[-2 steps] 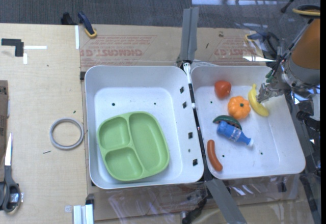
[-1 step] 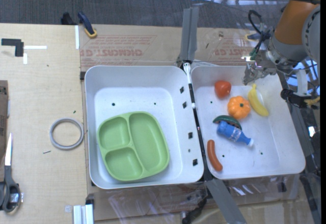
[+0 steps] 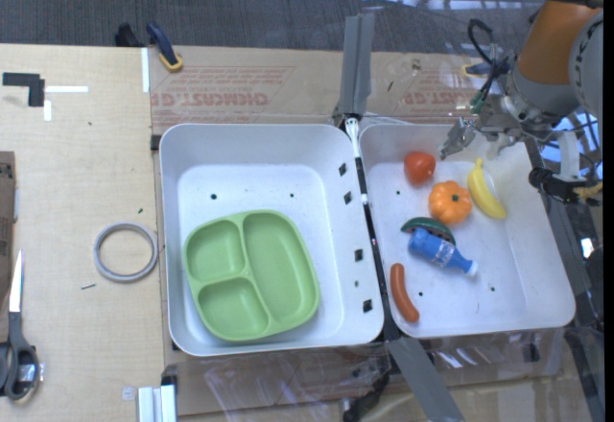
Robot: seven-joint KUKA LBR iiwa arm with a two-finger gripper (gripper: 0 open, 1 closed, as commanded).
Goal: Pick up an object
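Gripper (image 3: 467,134) hovering over the far edge of the right bin (image 3: 537,310), clear of all contents; finger state impossible to tell from this angle. Nothing visibly held.

Lying in the right bin: tomato (image 3: 419,167) near the far left corner; orange mini pumpkin (image 3: 450,202) just beside it toward the middle; banana (image 3: 485,191) just right of the pumpkin; blue bottle (image 3: 440,250) toward the near side, with a dark green item (image 3: 423,224) touching its upper end; red sausage (image 3: 404,293) by the near left corner.

Sitting in the left bin (image 3: 192,152): green divided plate (image 3: 251,273), toward the near edge.

Resting on the desk's left portion: tape ring (image 3: 126,250), scissors (image 3: 18,353) at the near left corner.
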